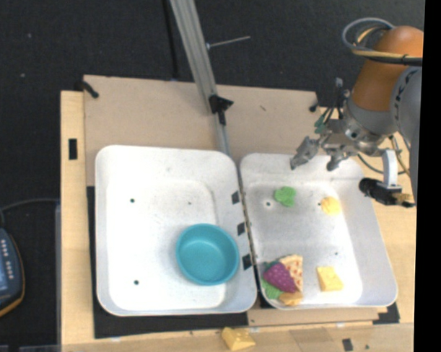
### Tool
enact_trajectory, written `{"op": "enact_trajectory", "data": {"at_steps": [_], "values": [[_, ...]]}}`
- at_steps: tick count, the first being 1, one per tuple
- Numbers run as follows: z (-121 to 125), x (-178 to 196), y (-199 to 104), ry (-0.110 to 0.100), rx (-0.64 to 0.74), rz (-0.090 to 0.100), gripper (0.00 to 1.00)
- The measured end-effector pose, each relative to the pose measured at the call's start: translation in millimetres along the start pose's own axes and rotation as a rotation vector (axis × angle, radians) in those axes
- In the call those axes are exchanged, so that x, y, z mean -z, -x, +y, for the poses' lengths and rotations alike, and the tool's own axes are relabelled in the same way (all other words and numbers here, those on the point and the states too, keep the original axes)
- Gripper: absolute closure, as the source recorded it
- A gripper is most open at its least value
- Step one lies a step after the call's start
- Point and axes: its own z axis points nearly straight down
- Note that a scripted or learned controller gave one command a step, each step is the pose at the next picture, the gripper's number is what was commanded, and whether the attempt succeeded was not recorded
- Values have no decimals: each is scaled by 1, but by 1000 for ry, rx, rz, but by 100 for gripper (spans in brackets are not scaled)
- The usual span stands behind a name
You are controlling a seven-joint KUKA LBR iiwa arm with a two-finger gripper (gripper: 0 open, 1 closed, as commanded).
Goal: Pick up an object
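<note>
Over the far edge of the right bin (pixel 364 213) the gripper (pixel 316 158) hangs with its fingers spread apart and nothing between them. The nearest pick is the green piece (pixel 284 196), just below; the arm should come straight down and centre over it before closing. Counted: two bins, one blue bowl (pixel 206 253), two yellow pieces (pixel 330 206) in the bin, one cluster (pixel 284 276) of toy food.

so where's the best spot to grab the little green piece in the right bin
Probably straight from above, jaws closing across the middle of the green piece. It lies low and lumpy on the right bin floor, apart from other items, leaving room all round.
</note>
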Motion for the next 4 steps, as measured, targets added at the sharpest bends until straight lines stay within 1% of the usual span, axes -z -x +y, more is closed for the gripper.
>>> {"op": "enact_trajectory", "data": {"at_steps": [1, 2, 3, 4], "values": [[0, 0, 1, -1, 0, -1, 0], [-9, -46, -1, -4, -3, -1, 0], [-1, -96, 4, -4, -1, -1, 0], [-1, -106, 5, -2, -2, -2, 0]]}}
